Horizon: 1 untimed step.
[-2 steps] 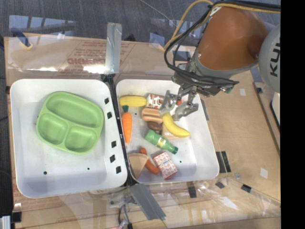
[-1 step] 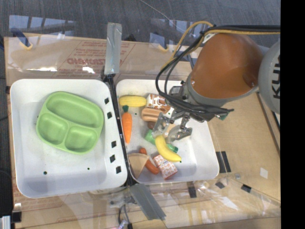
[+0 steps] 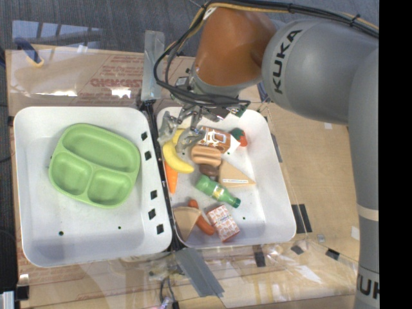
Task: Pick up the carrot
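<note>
A: Down over the far end of the right bin (image 3: pixel 281 198) with the gripper (image 3: pixel 182 125), tucked under the orange band (image 3: pixel 228 44).

B: Open or closed?

A: Cannot tell. Mostly hidden by the wrist, with a tangle of metal and black cables (image 3: pixel 168 51) in front. Nothing seen held.

B: Right beneath the gripper?

A: A yellow banana (image 3: pixel 175 157), close up against the tip, perhaps touching; hard to say. Just to the right of that, a brown and white carton (image 3: pixel 216 138) and a hot dog (image 3: pixel 206 154), packed tight.

B: And the carrot (image 3: pixel 171 178)?

A: Nearer the camera than the gripper and a touch left, lying along the bin's left wall. Upper end covered by the banana, so only the lower orange part on show. Not in the gripper.

B: Further out?

A: A tan wedge (image 3: pixel 235 176) beyond the hot dog, then a green bottle (image 3: pixel 217 192) on its side. A small red thing (image 3: pixel 239 136) with a green top right of the carton, too small to name.

B: At the near end?

A: A brown cone-shaped piece (image 3: pixel 186 219) and a red patterned box (image 3: pixel 223 223), with an orange stick (image 3: pixel 205 226) half buried between them. Hard to identify.

B: Off to the left of the gripper?

A: The left bin (image 3: pixel 26 172), holding a green divided plate (image 3: pixel 95 165). Well apart from the gripper.

B: The arm (image 3: pixel 322 63)?

A: Grey, big, cut off at the right edge.
</note>
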{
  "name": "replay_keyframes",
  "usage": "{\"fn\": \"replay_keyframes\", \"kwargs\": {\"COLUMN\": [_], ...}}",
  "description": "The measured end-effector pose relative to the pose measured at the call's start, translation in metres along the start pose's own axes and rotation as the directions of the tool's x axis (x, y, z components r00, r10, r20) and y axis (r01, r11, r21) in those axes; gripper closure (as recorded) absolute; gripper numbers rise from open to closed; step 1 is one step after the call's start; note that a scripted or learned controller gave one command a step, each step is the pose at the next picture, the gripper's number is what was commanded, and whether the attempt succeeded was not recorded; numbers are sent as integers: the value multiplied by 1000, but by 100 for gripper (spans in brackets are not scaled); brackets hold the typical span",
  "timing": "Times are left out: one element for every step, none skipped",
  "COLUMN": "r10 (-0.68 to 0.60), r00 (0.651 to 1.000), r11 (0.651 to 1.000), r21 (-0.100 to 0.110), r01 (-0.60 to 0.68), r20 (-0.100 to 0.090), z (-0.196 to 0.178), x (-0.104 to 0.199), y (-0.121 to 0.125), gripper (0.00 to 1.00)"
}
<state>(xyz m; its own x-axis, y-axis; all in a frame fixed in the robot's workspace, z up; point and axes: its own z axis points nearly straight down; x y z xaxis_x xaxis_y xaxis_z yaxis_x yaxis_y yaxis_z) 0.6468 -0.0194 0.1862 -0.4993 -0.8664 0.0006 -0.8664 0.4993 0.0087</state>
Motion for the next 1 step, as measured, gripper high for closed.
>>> {"fn": "replay_keyframes", "kwargs": {"r10": [-45], "r00": [999], "r11": [999], "r21": [21], "r01": [45], "r20": [1], "z": [-123], "x": [113], "y": [-23], "gripper": [100]}}
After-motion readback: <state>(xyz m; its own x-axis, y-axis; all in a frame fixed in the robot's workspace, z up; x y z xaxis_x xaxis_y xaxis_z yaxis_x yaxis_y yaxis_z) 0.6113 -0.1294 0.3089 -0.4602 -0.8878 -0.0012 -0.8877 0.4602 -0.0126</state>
